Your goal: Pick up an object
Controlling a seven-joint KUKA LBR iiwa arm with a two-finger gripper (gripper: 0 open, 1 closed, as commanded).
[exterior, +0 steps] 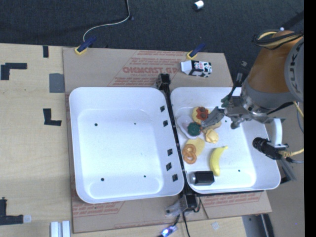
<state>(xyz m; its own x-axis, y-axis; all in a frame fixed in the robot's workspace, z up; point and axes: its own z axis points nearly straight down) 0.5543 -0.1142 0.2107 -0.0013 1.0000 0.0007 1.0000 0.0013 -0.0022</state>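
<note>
The right bin (247, 174) holds several small objects. A red and orange piece (201, 113) lies at the back, with a dark green round piece (193, 130) just in front of it. Nearer the front are a small yellow piece (212, 136), an orange ring (189, 155) on a pale yellow slab (196, 144), a banana (217, 160) and a black box (202, 177). My gripper (212, 119) reaches in from the right and hangs low over the cluster, between the red piece and the small yellow piece.
The left bin (79, 132) sits beside the right one, with a black divider (170, 132) between them. A small white and black item (196, 68) lies on the cardboard behind the bins. A black fitting with cable (266, 148) sticks over the right bin's right rim.
</note>
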